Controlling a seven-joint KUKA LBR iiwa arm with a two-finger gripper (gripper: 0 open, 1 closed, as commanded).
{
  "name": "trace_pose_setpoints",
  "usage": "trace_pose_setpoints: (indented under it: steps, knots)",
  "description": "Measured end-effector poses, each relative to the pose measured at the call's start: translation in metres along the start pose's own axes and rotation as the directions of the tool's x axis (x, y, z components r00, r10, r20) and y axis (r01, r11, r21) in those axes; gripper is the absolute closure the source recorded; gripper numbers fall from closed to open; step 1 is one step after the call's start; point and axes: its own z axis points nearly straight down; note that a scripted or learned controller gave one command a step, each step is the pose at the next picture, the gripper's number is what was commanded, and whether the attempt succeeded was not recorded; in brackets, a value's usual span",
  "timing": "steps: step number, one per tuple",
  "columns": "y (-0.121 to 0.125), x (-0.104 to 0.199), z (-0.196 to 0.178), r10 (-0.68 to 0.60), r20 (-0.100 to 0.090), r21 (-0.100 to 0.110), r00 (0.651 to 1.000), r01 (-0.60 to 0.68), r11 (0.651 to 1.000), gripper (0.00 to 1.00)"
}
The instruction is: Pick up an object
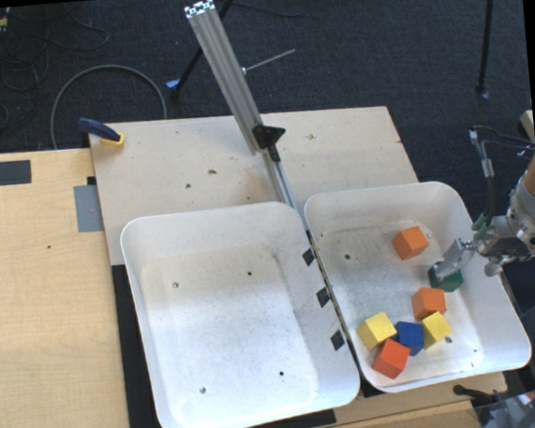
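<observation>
Several blocks lie in the right bin [361, 209]. An orange block [409, 242] sits alone near the bin's middle. Toward the front are a second orange block [428, 301], a yellow block [376, 328], a blue block [410, 336], another yellow block [437, 328] and a red-orange block [391, 359]. My gripper [450, 268] reaches in from the right, low over the bin's right side, between the two orange blocks. A small dark green piece [452, 281] sits right at its tip. Whether that piece is held cannot be made out.
The left bin [157, 238] stands beside the right one, with black clips [321, 295] along the shared rim. A slanted aluminium bar [231, 75] rises behind the bins. The arm's wrist [519, 231] hangs over the right bin's right rim.
</observation>
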Motion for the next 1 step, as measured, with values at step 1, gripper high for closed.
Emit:
trace_pose_setpoints:
  steps: [1]
  knots:
    - [0.0529, 0.0314, 0.1363, -0.006, 0.000, -0.001, 1.000, 0.006, 1.000, 0.00]
